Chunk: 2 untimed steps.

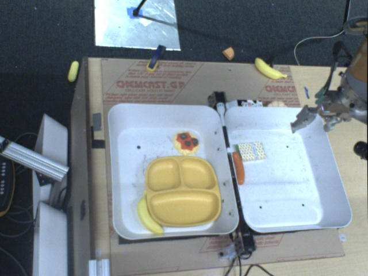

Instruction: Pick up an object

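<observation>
Hovering claw (315, 118) sat over the right bin's (322, 211) far right corner, finger state unclear. Carrot (239, 168) lay well left and nearer the camera, long axis along the divider.

The arm (353, 91) runs off the right edge; its end effector (313, 117) looks blurred.

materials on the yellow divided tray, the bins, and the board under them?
Yellow divided tray: likely moulded plastic, smooth with a soft sheen, rounded compartment edges.
White bins: probably thin formed plastic, matte to semi-gloss, rounded corners, lightly speckled and scuffed.
Board under them: looks like brown corrugated cardboard, matte, printed red lettering.
</observation>
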Available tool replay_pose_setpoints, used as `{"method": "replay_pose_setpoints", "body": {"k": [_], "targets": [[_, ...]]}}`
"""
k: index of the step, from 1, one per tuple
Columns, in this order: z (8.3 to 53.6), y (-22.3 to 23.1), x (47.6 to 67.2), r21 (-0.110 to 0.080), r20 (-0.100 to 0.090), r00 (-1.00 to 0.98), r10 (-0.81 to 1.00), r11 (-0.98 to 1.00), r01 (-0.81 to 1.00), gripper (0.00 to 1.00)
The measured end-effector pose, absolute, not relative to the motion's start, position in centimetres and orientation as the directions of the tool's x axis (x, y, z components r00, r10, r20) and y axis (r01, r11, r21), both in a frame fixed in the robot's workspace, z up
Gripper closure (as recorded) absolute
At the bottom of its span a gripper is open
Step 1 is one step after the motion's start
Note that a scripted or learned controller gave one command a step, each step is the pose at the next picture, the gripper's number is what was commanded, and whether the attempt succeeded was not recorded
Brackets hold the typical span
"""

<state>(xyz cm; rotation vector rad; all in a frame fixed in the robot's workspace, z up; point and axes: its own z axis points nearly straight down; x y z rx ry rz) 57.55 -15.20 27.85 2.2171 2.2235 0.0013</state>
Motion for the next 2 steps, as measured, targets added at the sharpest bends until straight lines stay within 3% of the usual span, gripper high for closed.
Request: {"method": "replay_pose_setpoints", "body": {"k": [1, 2], "targets": [[21.7, -4.5, 56.5, -0.001, 0.001, -0.003, 1.0, 0.003, 1.0, 0.0], [15.4, -12.0, 63.3, 0.0, -0.001, -0.001, 1.0, 0.001, 1.0, 0.0]]}}
